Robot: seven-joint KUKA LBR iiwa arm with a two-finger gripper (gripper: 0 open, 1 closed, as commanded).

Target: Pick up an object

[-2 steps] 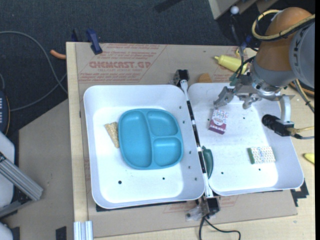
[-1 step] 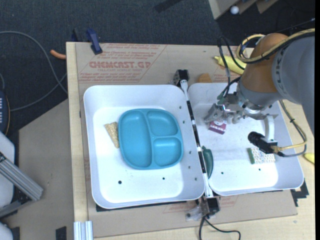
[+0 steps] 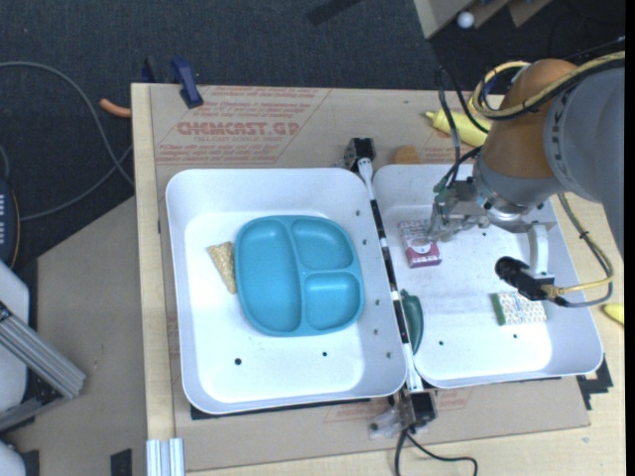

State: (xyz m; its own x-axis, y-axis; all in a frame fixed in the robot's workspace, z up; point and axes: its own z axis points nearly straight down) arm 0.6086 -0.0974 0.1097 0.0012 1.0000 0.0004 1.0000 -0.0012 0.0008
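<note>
Within the left bin (image 3: 189, 266) lies a blue divided plate (image 3: 298, 274); over the right bin (image 3: 556, 355) the jaws' state cannot be told.

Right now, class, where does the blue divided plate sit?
The blue divided plate lies in the middle of the left bin, with a tan sponge-like piece touching its left edge.

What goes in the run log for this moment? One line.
gripper: right bin, just above pink box | grasp: not confirmed | blue tray: left bin
</note>
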